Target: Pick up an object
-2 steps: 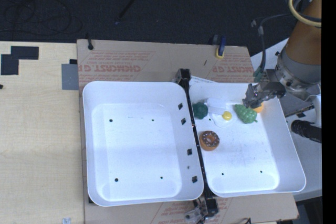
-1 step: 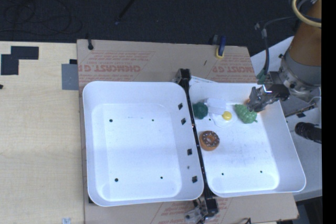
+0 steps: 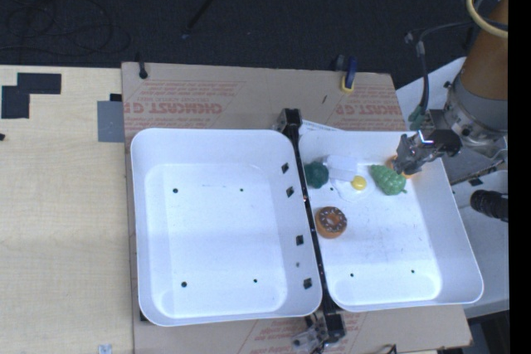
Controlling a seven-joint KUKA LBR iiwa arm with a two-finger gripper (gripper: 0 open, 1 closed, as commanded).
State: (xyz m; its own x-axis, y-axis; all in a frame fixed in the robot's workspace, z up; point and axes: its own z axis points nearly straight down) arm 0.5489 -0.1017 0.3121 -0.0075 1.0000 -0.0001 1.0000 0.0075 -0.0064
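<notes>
A pale wooden counter (image 3: pixel 58 203) takes up the left of the view, with a few dark rectangular patches near its upper left. Beside it lies a brown cardboard sheet (image 3: pixel 216 95) with reversed red lettering, and the two shallow white bins sit on it side by side.

The left bin (image 3: pixel 149 178) shows its bare white floor with a few small dark dots. A black clamp strip (image 3: pixel 300 203) runs along the seam where the two bins meet.

The right bin (image 3: pixel 448 261) holds the things to be picked, all gathered in its upper half. Nearest the seam is a dark green rounded object (image 3: pixel 316 174). Below and slightly right of it lies a brown ring-shaped doughnut toy (image 3: pixel 331 222) with darker speckled topping. Further right is a small yellow ball (image 3: pixel 358 183), just beside a pale whitish item that is hard to tell from the bin floor. Next comes a light green bumpy object (image 3: pixel 387 179), lying near the bin's upper right wall.

The gripper (image 3: pixel 412 157) hangs just above and to the right of that light green object, at the bin's edge. Whether the fingers are wide, narrow or gripping anything cannot be told. A trace of orange shows beside the tip. The grey arm with its orange band (image 3: pixel 489 54) rises to the upper right.
</notes>
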